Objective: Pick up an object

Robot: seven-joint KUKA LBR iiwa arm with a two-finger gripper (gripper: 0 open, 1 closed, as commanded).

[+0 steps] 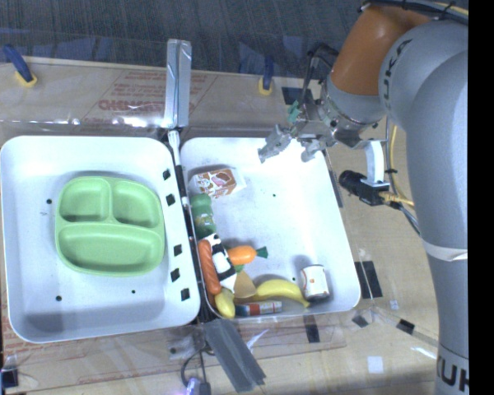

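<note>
My gripper [292, 147] hangs over the far edge of the right bin [313, 212], its two fingers spread open with nothing between them. Well below it, along the bin's left wall and near edge, lie a brown-and-white packet [213, 182], a green can-like item [202, 213], an orange carrot [242, 254], a red sausage-shaped toy [207, 266], a yellow banana [280, 290], a small white cup [314, 281] and a marker [258, 308]. The gripper touches none of them.
The left bin [25, 245] holds a green divided plate [111, 225]. A metal divider post [179, 85] stands between the bins at the far side. The grey arm with its orange band [370, 48] fills the right side.
</note>
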